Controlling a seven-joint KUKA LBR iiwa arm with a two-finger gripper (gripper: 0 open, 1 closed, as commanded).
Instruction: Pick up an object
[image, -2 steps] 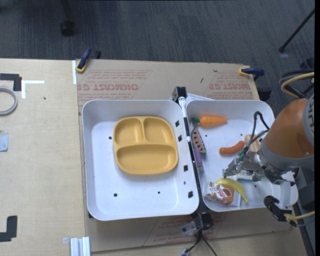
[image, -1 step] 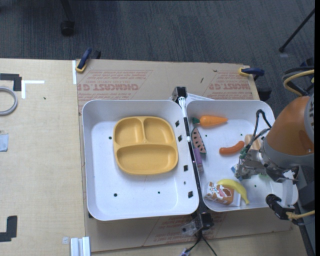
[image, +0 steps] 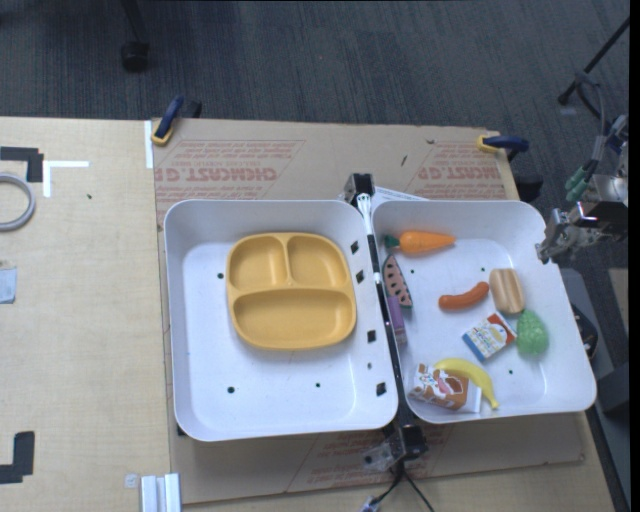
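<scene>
The right bin (image: 560, 395) holds several toy foods. An orange carrot (image: 426, 241) lies at its back. A watermelon slice (image: 398, 282) and a purple stick (image: 397, 322) lie along its left wall. A red sausage (image: 464, 296) and a hot dog bun (image: 507, 291) sit in the middle. A green vegetable (image: 532, 333), a small carton (image: 488, 337), a banana (image: 476, 377) and a snack packet (image: 441, 388) lie toward the front. My gripper (image: 553, 245) hangs at the bin's back right rim, apart from every object.
The left bin (image: 200, 400) carries a yellow divided plate (image: 292, 290). Clamps (image: 166, 120) (image: 503, 144) pin the cardboard sheet at the back. A cable and bracket (image: 398, 455) sit at the front between the bins.
</scene>
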